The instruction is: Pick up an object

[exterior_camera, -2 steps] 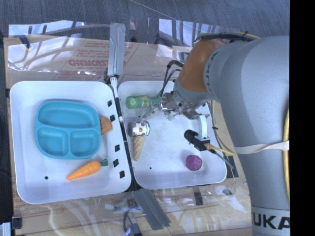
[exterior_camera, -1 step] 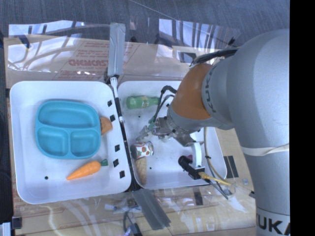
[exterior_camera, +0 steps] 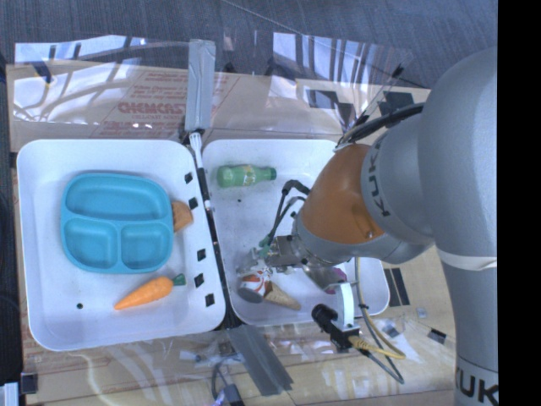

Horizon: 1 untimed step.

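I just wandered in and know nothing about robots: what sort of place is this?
Probably a robotics research lab, not a factory or kitchen. A big grey arm reaches over one of two white bins holding playthings, a toy carrot and a blue divided plate, with taped cardboard behind them.

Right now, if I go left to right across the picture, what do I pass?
You pass the blue plate, orange-brown piece, green bottle, robot arm. The carrot and cone overlap others, so I skipped them.

overhead slanted view, both bins (exterior_camera: pixel 34 227)
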### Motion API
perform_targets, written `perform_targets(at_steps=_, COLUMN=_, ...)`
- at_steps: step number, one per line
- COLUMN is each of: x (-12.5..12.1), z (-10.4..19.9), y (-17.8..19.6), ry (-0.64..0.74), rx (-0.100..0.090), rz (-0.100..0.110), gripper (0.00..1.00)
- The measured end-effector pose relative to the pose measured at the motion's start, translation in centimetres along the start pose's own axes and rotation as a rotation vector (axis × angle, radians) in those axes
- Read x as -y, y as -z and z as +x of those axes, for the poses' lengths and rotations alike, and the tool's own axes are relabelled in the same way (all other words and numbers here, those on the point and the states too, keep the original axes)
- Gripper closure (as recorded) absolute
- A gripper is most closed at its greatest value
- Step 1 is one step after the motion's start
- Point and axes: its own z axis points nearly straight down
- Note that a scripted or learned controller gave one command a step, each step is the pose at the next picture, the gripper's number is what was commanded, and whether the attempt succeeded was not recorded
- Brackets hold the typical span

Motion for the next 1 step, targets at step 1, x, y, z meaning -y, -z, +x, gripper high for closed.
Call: perform_targets(at_steps=1, x=-0.04, z=-0.04, y=0.94, ry=0.005, rx=0.0, rz=0.001, gripper=1.0)
